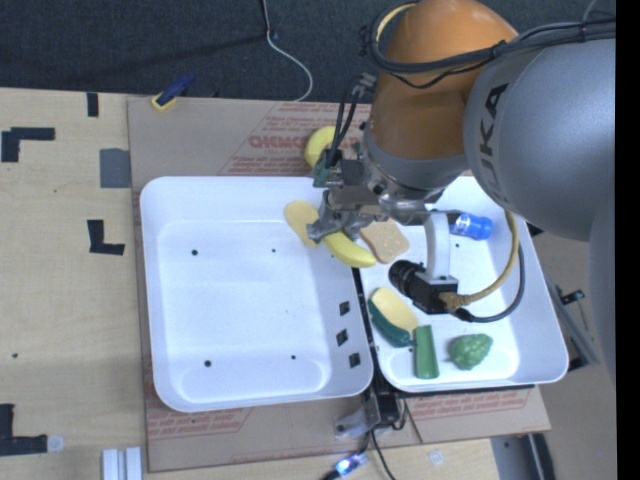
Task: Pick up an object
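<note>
arm (540, 118) cut off at right edge | right bin (530, 358) far half hidden behind arm

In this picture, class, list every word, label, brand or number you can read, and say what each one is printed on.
"KA", white letters cut off by the frame, on the grey arm casing.
Red printing, mirrored or upside down, on the cardboard sheet behind the bins: too blurred to read.
Red printing on the same cardboard along its front edge: too small to read.
No readable text on the white bins.
</note>
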You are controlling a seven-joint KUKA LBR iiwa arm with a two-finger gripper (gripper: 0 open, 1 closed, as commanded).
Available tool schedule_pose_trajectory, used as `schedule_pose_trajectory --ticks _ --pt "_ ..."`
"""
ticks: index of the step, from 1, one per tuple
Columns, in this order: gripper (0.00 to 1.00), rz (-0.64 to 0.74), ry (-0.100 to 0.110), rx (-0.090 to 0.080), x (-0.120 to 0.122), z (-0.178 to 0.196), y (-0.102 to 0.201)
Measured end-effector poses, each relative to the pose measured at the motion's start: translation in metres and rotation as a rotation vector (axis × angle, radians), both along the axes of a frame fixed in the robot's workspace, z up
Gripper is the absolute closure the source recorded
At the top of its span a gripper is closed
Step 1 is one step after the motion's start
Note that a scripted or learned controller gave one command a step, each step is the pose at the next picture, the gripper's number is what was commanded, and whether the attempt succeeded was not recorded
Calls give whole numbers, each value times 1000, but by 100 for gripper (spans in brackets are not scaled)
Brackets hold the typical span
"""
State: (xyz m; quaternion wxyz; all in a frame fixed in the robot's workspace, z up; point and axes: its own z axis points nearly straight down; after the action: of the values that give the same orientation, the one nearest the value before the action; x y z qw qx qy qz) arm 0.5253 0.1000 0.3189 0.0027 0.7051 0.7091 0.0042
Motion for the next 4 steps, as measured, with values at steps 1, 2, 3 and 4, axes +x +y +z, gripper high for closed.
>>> schedule_pose_trajectory --ticks 1,2,3,4 --pt "100 -2 22 -5 -7 -111 24" --pt "100 0 9 -1 -19 -59 53" --pt "100 6 7 2 -25 -5 127" --pt "100 0 -5 6 -41 152 134"
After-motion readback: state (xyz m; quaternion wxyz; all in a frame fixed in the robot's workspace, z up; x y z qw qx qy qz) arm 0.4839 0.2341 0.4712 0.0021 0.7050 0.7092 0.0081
